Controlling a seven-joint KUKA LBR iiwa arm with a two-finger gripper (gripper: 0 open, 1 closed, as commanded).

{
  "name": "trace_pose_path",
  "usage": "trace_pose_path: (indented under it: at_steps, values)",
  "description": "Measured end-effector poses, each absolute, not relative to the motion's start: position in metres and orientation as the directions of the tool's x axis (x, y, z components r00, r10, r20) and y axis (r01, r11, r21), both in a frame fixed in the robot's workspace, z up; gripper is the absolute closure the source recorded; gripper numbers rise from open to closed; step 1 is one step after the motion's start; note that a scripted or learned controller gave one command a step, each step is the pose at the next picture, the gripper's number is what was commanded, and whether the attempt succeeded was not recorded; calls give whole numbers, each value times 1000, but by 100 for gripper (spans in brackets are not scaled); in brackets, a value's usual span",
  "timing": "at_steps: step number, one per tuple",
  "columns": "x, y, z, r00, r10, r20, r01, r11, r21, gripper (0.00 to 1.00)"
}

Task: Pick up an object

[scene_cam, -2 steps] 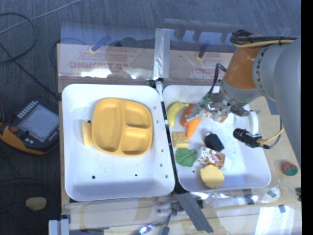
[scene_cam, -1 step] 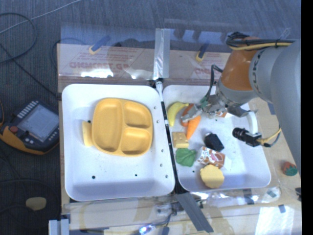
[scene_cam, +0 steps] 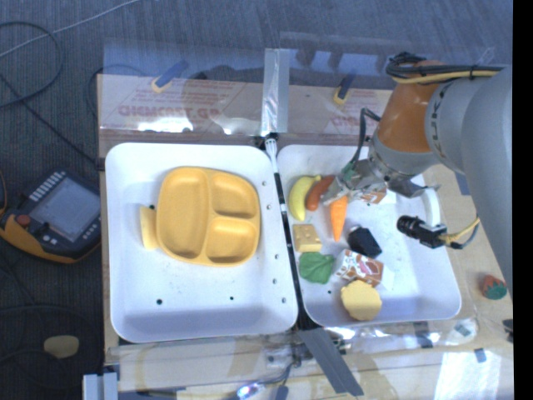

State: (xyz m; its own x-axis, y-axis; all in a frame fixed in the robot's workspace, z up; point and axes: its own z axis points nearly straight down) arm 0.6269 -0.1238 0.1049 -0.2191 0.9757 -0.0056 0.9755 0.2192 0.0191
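Observation:
My gripper (scene_cam: 356,182) hangs low over the back of the right bin (scene_cam: 416,282), just above the top end of an orange carrot (scene_cam: 337,217). Beside it to the left lie a yellow banana (scene_cam: 297,197) and a red-orange sausage-like piece (scene_cam: 318,192). Nearer the front I see a tan cracker block (scene_cam: 306,237), a black block (scene_cam: 364,242), a green leaf (scene_cam: 316,267), a red-and-white packet (scene_cam: 361,267) and a round yellow piece (scene_cam: 361,300). The wrist hides what is directly beneath the gripper.
The left bin (scene_cam: 133,307) holds a yellow divided plate (scene_cam: 208,215) with a pale yellow slab (scene_cam: 147,227) at its left side. The arm (scene_cam: 450,123) covers the right bin's back right corner. A pendant (scene_cam: 58,215) lies on the floor at left.

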Motion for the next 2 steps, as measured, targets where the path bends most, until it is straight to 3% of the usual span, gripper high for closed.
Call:
trace_pose_path:
  at_steps: [1, 2]
  values:
    - [637, -125, 93, -122, 992, 2, 992, 122, -5, 100]
    - [665, -64, 183, -99, 995, -2, 995, 99, -2, 100]
